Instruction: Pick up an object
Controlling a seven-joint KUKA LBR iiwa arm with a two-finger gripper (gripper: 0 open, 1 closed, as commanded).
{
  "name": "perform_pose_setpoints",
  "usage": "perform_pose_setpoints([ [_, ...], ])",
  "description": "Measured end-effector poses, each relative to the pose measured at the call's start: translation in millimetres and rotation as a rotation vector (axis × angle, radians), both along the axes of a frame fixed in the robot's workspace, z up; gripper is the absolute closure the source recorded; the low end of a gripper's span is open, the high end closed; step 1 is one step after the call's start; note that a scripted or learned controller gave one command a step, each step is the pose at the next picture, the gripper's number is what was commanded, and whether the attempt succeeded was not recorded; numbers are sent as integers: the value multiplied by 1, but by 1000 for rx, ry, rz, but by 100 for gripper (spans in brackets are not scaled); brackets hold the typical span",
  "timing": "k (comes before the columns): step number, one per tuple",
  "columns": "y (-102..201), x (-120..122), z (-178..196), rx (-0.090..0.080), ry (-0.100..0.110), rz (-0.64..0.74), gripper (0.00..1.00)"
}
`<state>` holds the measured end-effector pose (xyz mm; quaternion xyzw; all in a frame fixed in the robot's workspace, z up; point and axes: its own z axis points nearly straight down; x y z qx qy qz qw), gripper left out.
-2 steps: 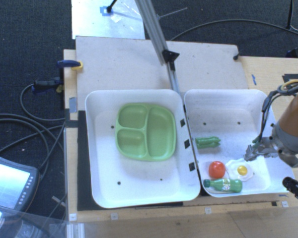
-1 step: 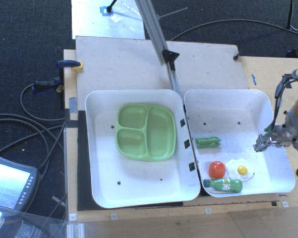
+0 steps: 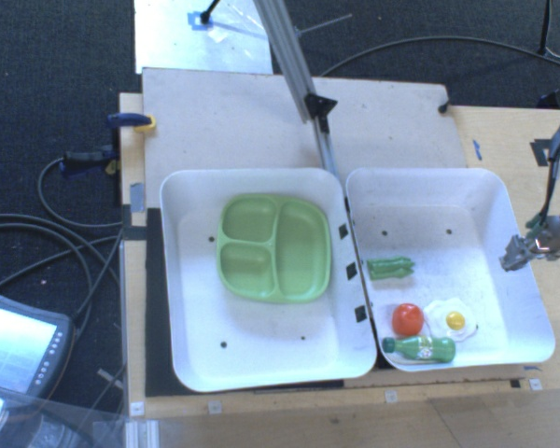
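From my remote seat I look down on two shallow white bins side by side, the left bin [image 3: 182, 343] and the right bin [image 3: 504, 203]. My gripper [image 3: 523, 250] sits at the far right, over the right bin's outer rim, and I cannot tell how it is set; nothing shows in its grasp. I judge the task barely begun: no object is lifted, so the approach, the grasp and the lift are all left to do. Counting the contents, the right bin holds four small items clustered in its near half: one green pickle-like piece [image 3: 390, 268], one red tomato [image 3: 408, 319], one toy fried egg [image 3: 454, 319], and one green bottle [image 3: 420, 347] lying on its side along the near wall. The left bin holds one green divided plate [image 3: 274, 247], lying flat, with three compartments.
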<state>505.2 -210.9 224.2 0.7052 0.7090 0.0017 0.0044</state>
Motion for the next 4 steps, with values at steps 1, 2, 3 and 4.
perform_pose_setpoints([
  [1, -1, 2, 54, 0, 0, 1, 100],
  [2, 57, 6, 41, 6, 7, 5, 100],
  [3, 104, -2, 34, 6, 7, 5, 100],
  [4, 157, 2, 40, 6, 5, 7, 100],
])
